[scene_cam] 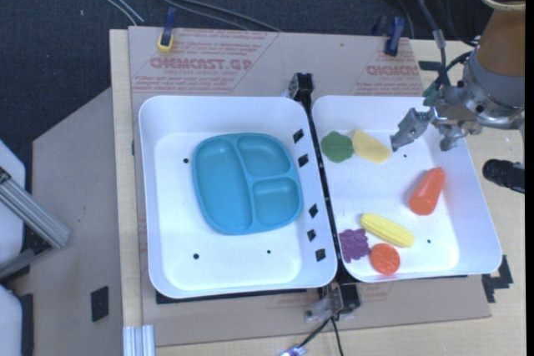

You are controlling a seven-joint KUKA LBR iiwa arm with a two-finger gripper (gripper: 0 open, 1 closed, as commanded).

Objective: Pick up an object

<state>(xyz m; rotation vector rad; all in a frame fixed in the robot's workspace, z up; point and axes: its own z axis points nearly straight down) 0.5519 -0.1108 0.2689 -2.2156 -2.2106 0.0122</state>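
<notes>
Candidate objects, all lying in the right white bin [477,217]: an orange plastic carrot-shaped toy [426,190] at mid-right; a pale yellow plastic lemon-shaped toy [370,147] beside a green rounded plastic toy [337,146] at the upper left, the two touching or nearly so; a yellow plastic corn cob [387,229], a purple plastic grape cluster [354,243] and a small orange-red round toy [385,258] grouped near the front edge

Gripper [426,132]: two dark fingers standing apart, nothing lying between them; hovering over the upper part of the right bin, between the lemon toy and the carrot toy, touching neither

Step in hand, by judgement: approaching and selecting; no grasp is being made yet

Next move calling for: centring over one item, probably the carrot or the lemon as nearest, then descending with fingers straddling it

Left white bin [158,179]: a blue plastic compartment tray [247,182] sitting in it, well apart from the gripper
</notes>
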